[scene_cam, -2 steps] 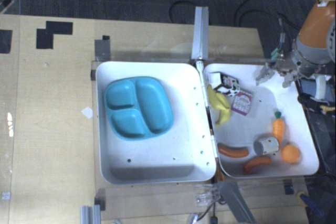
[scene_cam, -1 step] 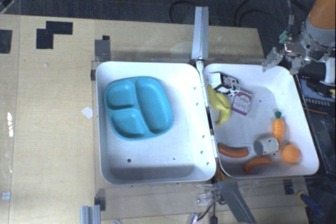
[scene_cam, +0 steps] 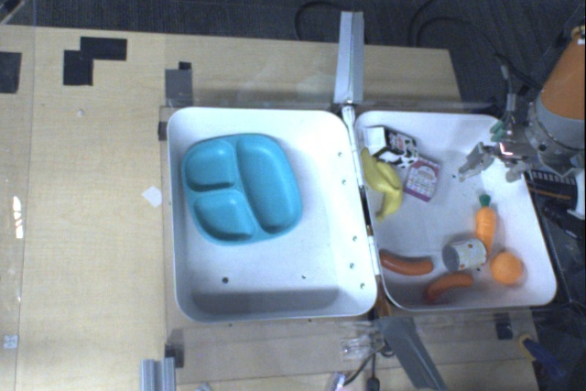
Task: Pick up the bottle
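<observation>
So from the overhead camera I'm looking down at the desk [scene_cam: 92, 197] with the two white bins sitting side by side. The left bin [scene_cam: 275, 288] is carrying a blue divided plate [scene_cam: 243, 188], sitting toward its upper left part.

The right bin [scene_cam: 540, 279] is where all the clutter is sitting. The bottle [scene_cam: 465, 254], a small grey can-shaped thing with a light label, is lying on its side near the front of that bin, just left of an orange ball [scene_cam: 506, 267] and just below a carrot [scene_cam: 486, 225] with a green top. Two sausages are lying at the front: one [scene_cam: 406, 265] left of the bottle, the other [scene_cam: 448, 287] right under it and looking like it's touching it or nearly so. Further back I'm seeing a banana [scene_cam: 383, 183] along the left wall, a pinkish packet [scene_cam: 421, 179] just beside it, and a black and white box [scene_cam: 392, 142] in the back left corner.

The arm is coming in from the right, and the gripper [scene_cam: 499, 153] is hanging over the back right part of the right bin, well apart from the bottle. It's carrying nothing as far as I'm seeing. Honestly I can't tell how wide it's standing, too small and cluttered at that spot.
</observation>
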`<state>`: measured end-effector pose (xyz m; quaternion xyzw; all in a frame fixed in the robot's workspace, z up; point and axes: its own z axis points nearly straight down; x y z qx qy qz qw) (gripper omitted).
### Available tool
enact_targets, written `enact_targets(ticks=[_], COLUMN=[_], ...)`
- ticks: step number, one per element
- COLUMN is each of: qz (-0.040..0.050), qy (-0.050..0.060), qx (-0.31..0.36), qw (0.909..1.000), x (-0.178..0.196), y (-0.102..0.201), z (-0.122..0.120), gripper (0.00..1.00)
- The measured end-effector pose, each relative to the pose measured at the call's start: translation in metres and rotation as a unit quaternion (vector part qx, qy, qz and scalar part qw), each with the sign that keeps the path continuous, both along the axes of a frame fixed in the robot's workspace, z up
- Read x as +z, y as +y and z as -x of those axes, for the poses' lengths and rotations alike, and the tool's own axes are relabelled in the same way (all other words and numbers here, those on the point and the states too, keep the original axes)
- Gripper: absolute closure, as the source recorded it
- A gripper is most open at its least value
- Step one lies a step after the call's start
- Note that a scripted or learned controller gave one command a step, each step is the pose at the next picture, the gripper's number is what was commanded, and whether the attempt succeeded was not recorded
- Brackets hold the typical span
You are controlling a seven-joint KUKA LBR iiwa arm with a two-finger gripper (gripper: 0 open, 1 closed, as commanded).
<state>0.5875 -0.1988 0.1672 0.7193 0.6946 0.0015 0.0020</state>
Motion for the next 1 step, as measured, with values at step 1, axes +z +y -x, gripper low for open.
enact_targets(ticks=[1], qz=[0.0005], qy=[-0.002], qx=[-0.024], qw=[0.9997], x=[0.0760], y=[0.0023], z=[-0.0375], gripper=[0.00])
